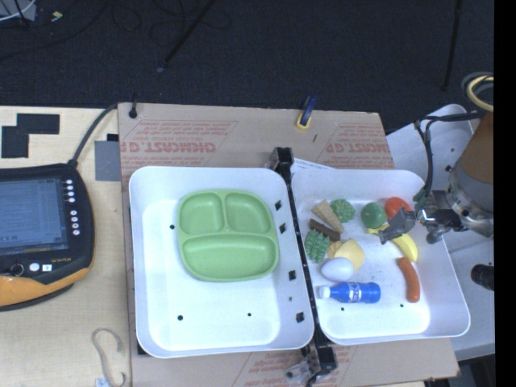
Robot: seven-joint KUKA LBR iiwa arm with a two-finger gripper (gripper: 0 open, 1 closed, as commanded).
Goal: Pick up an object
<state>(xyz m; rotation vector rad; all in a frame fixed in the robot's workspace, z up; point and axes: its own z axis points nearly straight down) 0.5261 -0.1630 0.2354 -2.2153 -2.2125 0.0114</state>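
The right bin [439, 313] holds several toy foods. Among them are a blue bottle [352, 293] lying on its side, a white egg [337, 268], a yellow lemon [352, 252], an orange sausage [411, 280], a yellow banana [408, 247], a green ball [372, 214] and a red tomato [395, 206]. My gripper [415, 226] hangs over the bin's right side, just above the banana and beside the tomato. Its fingers stand open with nothing between them.
The left bin [153, 297] bears a green divided plate [228, 236]. A cone-shaped piece [326, 214], a leafy green piece [343, 210] and a dark green piece [316, 245] lie near the divider [294, 240]. A tablet controller [40, 228] sits far left.
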